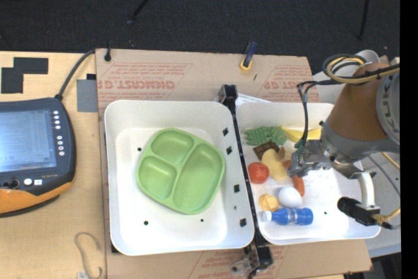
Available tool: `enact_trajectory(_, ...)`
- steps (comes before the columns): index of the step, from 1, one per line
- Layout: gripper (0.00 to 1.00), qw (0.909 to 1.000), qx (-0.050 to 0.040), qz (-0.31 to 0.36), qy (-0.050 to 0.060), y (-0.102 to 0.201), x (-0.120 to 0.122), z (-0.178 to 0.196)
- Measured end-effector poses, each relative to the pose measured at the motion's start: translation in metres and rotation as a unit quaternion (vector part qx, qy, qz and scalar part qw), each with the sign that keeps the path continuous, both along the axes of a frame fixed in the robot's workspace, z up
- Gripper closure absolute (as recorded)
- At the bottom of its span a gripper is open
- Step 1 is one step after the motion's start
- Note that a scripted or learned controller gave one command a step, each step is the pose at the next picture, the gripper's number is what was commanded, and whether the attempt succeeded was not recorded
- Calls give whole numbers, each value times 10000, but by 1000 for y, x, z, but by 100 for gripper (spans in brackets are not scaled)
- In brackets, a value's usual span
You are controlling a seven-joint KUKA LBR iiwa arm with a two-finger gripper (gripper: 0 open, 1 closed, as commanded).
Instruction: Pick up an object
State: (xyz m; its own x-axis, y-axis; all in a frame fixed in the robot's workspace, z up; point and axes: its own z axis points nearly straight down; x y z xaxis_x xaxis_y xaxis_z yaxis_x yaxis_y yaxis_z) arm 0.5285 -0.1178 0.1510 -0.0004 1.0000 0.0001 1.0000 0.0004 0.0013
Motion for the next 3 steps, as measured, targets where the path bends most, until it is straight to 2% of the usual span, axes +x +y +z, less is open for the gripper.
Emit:
enact_trajectory(1, 100, 10000, -2, 0, -11, -2, 2, 63)
enact_trajectory(2, 100, 10000, 1, -3, 8, -3, 3, 77)
enact_trajectory(3, 100, 10000, 11, 21, 14, 47, 7, 86)
